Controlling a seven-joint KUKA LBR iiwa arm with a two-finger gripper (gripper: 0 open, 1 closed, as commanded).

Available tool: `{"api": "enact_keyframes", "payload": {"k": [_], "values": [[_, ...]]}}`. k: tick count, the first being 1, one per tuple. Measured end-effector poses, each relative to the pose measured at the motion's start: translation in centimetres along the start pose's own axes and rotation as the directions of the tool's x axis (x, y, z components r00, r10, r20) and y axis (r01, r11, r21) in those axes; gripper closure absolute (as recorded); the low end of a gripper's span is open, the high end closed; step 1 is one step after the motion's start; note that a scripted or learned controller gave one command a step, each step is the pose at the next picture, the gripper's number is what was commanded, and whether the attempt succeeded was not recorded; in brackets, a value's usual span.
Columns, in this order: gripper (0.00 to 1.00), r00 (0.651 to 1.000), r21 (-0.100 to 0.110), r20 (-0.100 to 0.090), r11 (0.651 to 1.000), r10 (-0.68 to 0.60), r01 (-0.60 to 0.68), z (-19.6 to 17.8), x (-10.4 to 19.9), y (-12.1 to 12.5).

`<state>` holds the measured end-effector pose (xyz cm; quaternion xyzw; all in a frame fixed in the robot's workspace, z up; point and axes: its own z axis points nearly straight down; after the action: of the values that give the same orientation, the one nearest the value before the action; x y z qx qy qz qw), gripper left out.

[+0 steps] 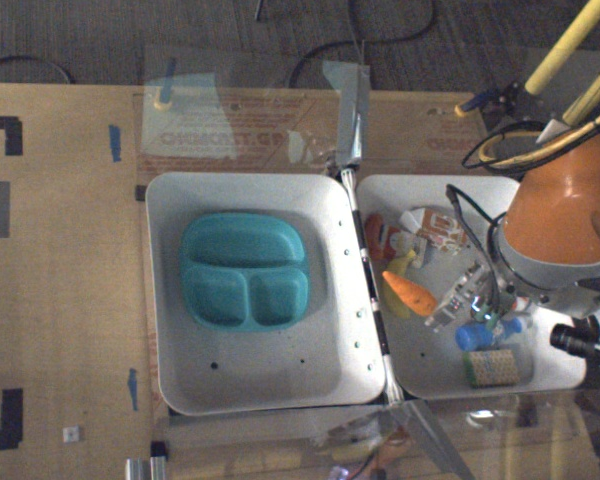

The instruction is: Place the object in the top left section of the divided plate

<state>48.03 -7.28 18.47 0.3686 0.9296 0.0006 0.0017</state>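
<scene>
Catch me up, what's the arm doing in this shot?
The KUKA arm reaches in from the right over the right bin, with its gripper down among a clutter of small items there, next to an orange carrot-shaped toy. Whether it has hold of anything can't be made out. A blue piece and a green block lie nearby. The teal divided plate sits in the left bin with nothing in its sections, so the placing isn't done yet.

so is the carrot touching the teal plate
Apart. The camera view shows the carrot in the right bin and the teal plate in the left bin, with the bin walls between them.
</scene>
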Motion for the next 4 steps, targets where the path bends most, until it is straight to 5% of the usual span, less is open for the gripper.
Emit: {"api": "enact_keyframes", "payload": {"k": [1,2,3,4], "values": [[1.0,0.986,-0.001,0.002,0.986,-0.166,0.166,-4.9,1.2,6.6],[1.0,0.928,-0.002,0.002,0.928,-0.373,0.373,-2.1,4.0,13.5],[1.0,0.885,-0.002,0.004,0.885,-0.466,0.466,-3.4,1.4,14.4],[1.0,0.787,-0.002,0.005,0.787,-0.616,0.616,-1.8,-2.1,15.9]]}}
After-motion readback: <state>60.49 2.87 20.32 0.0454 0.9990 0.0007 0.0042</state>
